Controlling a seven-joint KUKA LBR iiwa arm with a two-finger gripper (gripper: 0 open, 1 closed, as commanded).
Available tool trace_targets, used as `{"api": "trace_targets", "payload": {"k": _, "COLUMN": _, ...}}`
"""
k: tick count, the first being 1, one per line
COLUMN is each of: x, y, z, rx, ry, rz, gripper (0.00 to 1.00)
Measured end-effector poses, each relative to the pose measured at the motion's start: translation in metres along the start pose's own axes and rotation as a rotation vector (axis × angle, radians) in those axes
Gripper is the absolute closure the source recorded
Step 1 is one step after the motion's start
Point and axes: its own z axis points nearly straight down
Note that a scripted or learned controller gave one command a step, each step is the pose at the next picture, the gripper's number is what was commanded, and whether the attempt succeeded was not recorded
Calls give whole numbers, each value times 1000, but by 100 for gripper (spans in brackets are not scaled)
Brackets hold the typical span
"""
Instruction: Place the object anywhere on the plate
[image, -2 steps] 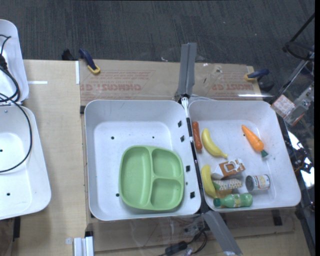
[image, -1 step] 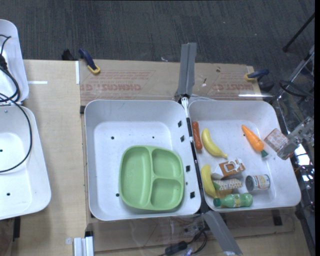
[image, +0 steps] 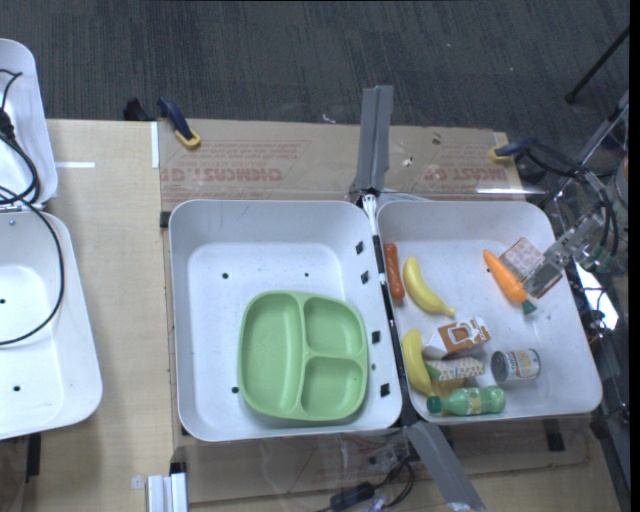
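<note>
Green and bare, the plate (image: 303, 356) waits in the left bin (image: 200, 300). Across the divider the gripper (image: 541, 284) hangs beside the carrot (image: 505, 276), which lies aslant just left; whether its fingers are parted cannot be told.

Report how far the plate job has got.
Done: nothing; the green plate in the left bin has no item on it. In hand: the gripper is over the right bin near the carrot. Left: grasping an item and placing it.
</note>
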Motion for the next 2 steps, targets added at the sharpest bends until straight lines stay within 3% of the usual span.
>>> {"api": "trace_targets", "payload": {"k": 1, "x": -2, "y": -1, "z": -47, "rx": 0, "ry": -2, "rz": -103, "gripper": 100}}
{"api": "trace_targets", "payload": {"k": 2, "x": 24, "y": -58, "z": -42, "rx": 0, "ry": -1, "rz": -263, "gripper": 100}}
